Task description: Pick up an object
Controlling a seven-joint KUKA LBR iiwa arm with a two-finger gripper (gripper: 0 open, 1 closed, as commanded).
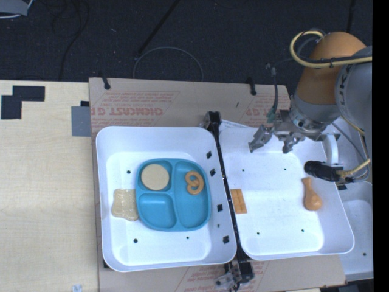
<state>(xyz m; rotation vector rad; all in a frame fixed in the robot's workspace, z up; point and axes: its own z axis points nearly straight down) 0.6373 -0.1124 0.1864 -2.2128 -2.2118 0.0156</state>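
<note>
Blue plastic catches your eye first: a divided plate (172,202) lies in the left bin (115,142), with a round cracker (154,176) and a pretzel (194,182) in its upper sections, and a pale slab of bread (124,204) touching its left edge. Moving right, a small orange card (238,201) lies just past the divider in the right bin (340,242). Further on, a tan drumstick-shaped piece (311,194) rests near the right wall. Your gripper (276,137) hangs over the far end of that bin, fingers spread and grasping nothing. That tan piece looks like your nearest target; line the fingers across its narrow neck, descend straight, and mind the wall beside it before you close.
</note>
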